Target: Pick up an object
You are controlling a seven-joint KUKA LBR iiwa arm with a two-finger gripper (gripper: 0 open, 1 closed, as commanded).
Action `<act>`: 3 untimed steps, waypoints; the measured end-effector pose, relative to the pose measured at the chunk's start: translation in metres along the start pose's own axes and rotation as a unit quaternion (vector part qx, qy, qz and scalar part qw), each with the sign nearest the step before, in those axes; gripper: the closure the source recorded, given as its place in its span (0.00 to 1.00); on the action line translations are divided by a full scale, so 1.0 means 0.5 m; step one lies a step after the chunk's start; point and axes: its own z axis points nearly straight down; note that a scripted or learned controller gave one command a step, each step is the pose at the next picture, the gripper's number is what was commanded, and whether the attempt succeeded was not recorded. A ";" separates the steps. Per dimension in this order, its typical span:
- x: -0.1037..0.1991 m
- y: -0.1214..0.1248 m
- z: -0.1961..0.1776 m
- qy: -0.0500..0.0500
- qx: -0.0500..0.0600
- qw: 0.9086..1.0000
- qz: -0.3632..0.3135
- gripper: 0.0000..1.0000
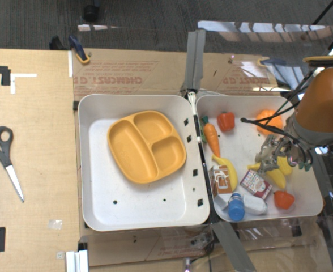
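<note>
At the near edge of the right bin [302, 211] a blue-capped bottle [238, 205] lies on its side, with a small red-and-white packet [255, 184] just beyond it and an orange-red piece of toy food [284, 199] to the right. A banana [227, 170] lies on a small brown carton [221, 180] by the bin's left wall. Further right, a yellow toy fruit [277, 176] lies under the gripper [275, 154], which hangs low over the right part of this bin; whether its fingers are spread or pressed together cannot be told, and nothing can be seen held between them. Beyond the banana a carrot [212, 138] lies along the left wall, a red pepper [226, 122] sits far of it, and an orange round fruit [268, 120] sits at the far right, partly behind cables. The arm's orange band [324, 103] rises at the right. In the left bin [93, 169] rests a yellow divided plate [147, 145]. On the bench [30, 152], well to the left, lie grey-handled scissors [7, 157].
</note>
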 end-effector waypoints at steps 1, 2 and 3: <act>0.001 0.001 0.002 0.001 0.000 1.000 0.000 0.00; -0.135 0.078 0.001 -0.001 -0.001 1.000 0.022 0.00; -0.028 -0.018 0.002 0.001 0.000 0.998 0.058 0.00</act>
